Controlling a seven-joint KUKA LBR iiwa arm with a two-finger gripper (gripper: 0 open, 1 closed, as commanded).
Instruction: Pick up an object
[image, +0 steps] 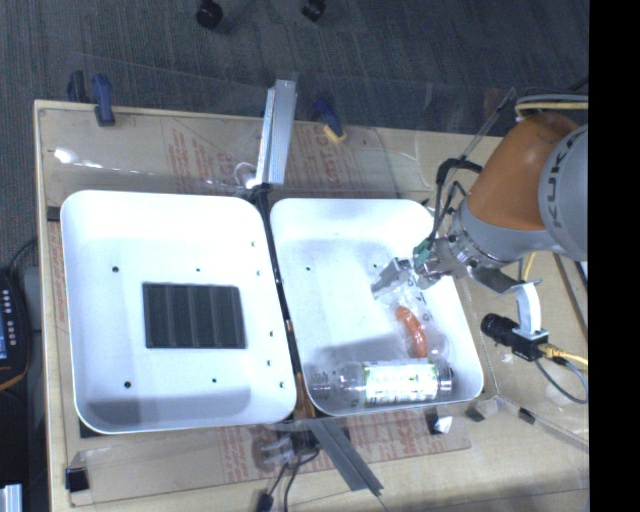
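Blurring hand (400, 275) over clear wrapper (412, 300)

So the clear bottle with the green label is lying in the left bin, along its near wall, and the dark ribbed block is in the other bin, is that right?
Not quite. The camera view shows the clear bottle with the green label lying in the right bin, along its near wall. The dark ribbed block sits in the other bin, the left bin.

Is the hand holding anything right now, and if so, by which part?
Cannot be told. The hand is low in the right bin, at the top end of a clear packet with an orange item inside, but no grip is visible.
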